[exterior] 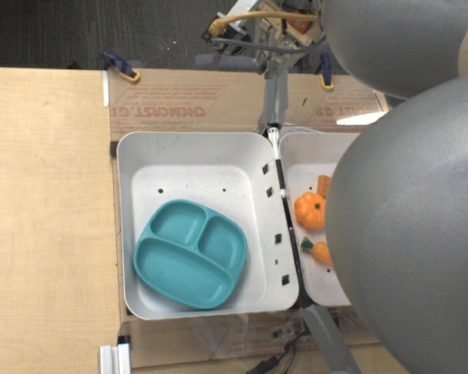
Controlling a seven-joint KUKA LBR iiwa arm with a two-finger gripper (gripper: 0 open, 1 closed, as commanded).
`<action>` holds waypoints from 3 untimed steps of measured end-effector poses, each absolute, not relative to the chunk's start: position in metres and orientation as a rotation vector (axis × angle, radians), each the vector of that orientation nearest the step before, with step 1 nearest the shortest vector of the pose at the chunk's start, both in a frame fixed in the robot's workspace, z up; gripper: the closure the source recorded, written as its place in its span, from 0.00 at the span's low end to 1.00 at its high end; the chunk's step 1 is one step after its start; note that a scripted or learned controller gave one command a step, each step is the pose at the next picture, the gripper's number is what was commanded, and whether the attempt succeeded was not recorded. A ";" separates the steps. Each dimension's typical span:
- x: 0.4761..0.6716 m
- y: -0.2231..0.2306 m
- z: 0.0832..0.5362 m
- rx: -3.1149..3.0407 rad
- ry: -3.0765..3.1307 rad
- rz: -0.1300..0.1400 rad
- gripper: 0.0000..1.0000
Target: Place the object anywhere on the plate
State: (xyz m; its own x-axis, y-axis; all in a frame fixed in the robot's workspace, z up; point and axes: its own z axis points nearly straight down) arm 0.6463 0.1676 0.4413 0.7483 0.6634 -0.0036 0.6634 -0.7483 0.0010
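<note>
Two white bins are seen side by side: a teal plate (190,253) lies in the left bin (132,209), and an orange pumpkin (310,211) in the right bin (296,150), beside the grey arm (405,232). Mirrored print, seemingly "CHEMCAST GP", is borne by the cardboard (183,100) behind. The gripper's state cannot be told.

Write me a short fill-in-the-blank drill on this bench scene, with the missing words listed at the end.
1. The teal plate lies in the ____ bin as the camera sees it.
2. The plate is divided into ____ compartments.
3. The orange pumpkin-shaped toy sits in the ____ bin as the camera sees it.
4. The grey arm covers much of the ____ bin.

Missing words: left; three; right; right
</note>
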 end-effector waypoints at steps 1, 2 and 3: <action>0.614 0.002 0.398 2.726 1.560 -0.010 1.00; 0.658 -0.018 0.308 2.822 1.380 -0.011 1.00; 0.654 0.007 0.191 2.725 1.565 -0.010 1.00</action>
